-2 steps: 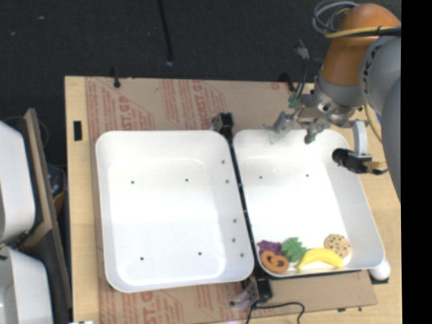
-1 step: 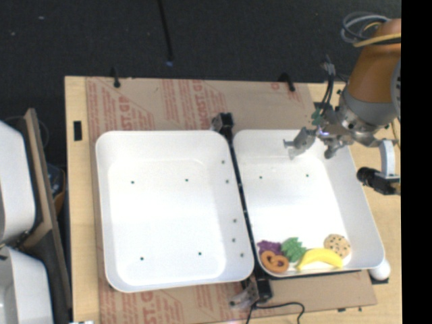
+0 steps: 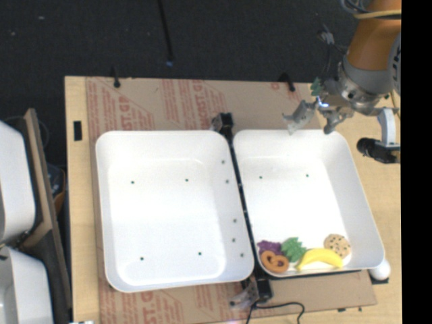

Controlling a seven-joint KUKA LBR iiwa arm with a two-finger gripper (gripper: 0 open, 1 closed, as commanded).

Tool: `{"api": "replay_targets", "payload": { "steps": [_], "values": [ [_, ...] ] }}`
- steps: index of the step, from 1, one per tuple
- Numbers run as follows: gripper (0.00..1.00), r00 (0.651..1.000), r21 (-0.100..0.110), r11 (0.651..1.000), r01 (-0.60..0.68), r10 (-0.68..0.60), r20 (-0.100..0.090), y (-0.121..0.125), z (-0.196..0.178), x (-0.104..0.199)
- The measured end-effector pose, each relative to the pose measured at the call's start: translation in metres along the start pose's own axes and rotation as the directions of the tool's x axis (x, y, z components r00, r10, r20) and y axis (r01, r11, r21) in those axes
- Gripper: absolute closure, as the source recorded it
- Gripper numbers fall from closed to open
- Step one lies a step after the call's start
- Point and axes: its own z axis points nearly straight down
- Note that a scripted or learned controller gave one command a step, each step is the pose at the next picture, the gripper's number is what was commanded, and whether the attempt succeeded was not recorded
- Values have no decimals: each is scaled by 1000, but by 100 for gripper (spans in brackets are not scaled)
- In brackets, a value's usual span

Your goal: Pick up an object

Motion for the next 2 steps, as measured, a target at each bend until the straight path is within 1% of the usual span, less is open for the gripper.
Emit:
{"api": "replay_targets", "payload": {
  "steps": [1,2],
  "values": [
    [0,1000,10,1000,-6,6,-2,-86,70,12],
    [0,1000,4,1000,-5,5,-1,-84,67,11]
  ]
}}
